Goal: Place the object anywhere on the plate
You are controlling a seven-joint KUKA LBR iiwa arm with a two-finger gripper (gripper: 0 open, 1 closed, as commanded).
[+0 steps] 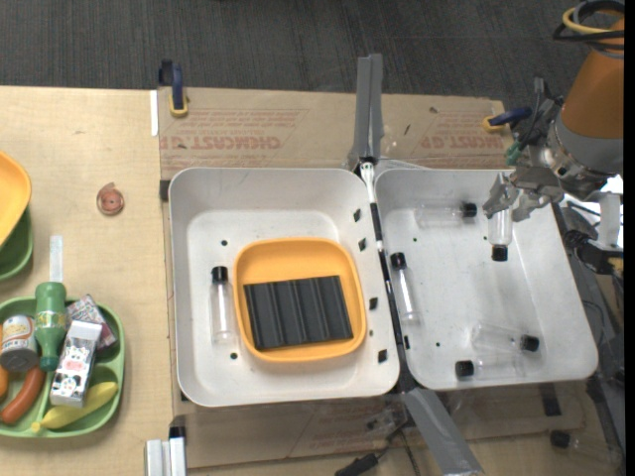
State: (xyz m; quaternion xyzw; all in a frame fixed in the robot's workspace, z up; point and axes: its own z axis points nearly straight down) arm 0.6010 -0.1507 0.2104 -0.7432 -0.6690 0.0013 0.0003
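Clearly pinched between the fingers (501, 209), a clear tube (499, 234) with a black cap hangs upright over the right bin (556, 296), cap end down, its long axis vertical. Left of it, the orange plate (298, 258) sits in the left bin (189, 266). Behind the bins, cardboard (248, 132) reads "CHEMCRZT", printed upside down.

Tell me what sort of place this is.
Probably a robotics lab test bench: a robot arm reaches over two white bins, clear tubes lie scattered in them, and toy food sits on a green plate on the table's left side.
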